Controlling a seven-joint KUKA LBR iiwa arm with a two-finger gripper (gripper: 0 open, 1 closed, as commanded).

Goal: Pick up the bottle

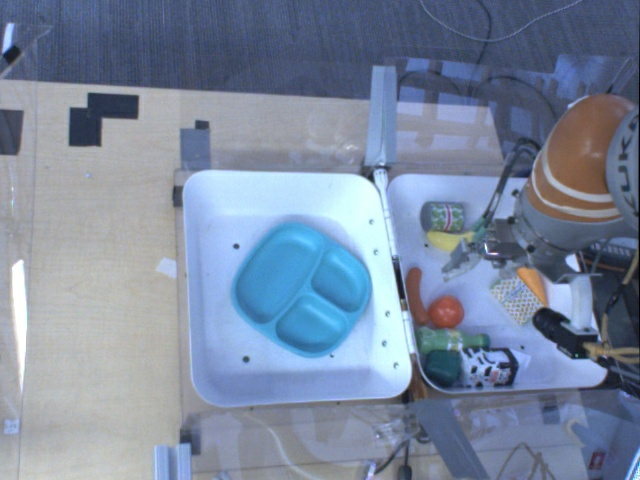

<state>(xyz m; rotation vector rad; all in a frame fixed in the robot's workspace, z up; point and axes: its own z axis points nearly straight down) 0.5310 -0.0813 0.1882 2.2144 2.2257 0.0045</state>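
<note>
Reaching in from the right, the arm hangs over the right bin, its end effector low above the bin's middle with the two fingers spread apart and nothing between them. The bottle, green with a darker cap end, lies on its side along the near wall, well apart from the end effector. Just beside it sit a black-and-white carton and a red tomato. A can lies near the far wall. The left bin on the desk holds a blue divided plate.
</note>
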